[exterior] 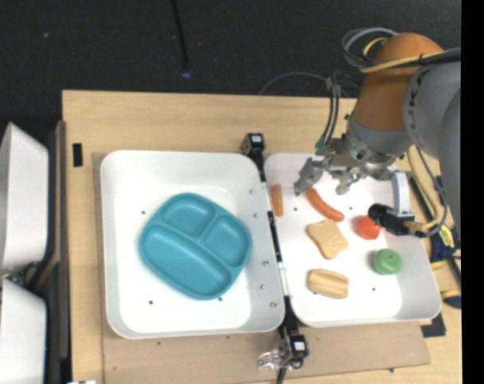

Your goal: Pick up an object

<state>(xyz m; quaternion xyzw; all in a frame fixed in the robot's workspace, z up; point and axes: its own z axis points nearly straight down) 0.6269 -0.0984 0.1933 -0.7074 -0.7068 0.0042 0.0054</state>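
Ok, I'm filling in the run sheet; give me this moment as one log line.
end effector: above right bin, fingers spread, holding nothing | nearest: red sausage | left bin: blue divided plate | pick: not yet done

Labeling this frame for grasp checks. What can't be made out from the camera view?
- Gripper: small and at a slant; whether its fingers are open or shut can't be told.
- Tomato: its right side is covered by a black part of the arm.
- Right bin: its upper right corner is hidden under the arm.
- Sausage: whether the gripper touches it or hangs above it is unclear.
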